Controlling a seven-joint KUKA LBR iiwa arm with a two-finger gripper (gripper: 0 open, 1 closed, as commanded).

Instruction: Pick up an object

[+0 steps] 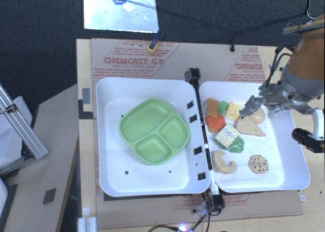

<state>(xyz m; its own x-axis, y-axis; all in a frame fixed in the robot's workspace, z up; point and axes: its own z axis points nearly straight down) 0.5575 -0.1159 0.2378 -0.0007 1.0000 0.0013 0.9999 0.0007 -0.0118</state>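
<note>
The right bin (284, 175) holds several toy foods. An orange piece (212, 107), a red tomato-like piece (216, 122) and a yellow cheese cube (233, 110) lie at its upper left. Below them sits a checkered green item (228, 138), with a croissant (223, 162) and a chocolate-chip cookie (258, 164) nearer the front. A pale wedge (252, 127) and a beige round piece (258, 116) lie mid-bin. My gripper (252, 106) hovers above the beige piece and wedge, its fingers pointing left and down, with nothing visibly held.
The left bin (109, 175) carries a green three-compartment plate (154, 130). A black divider with clips (199, 129) runs between the bins. A silver sheet (121, 2) lies beyond the bench, and a metal frame (18, 124) stands at the left.
</note>
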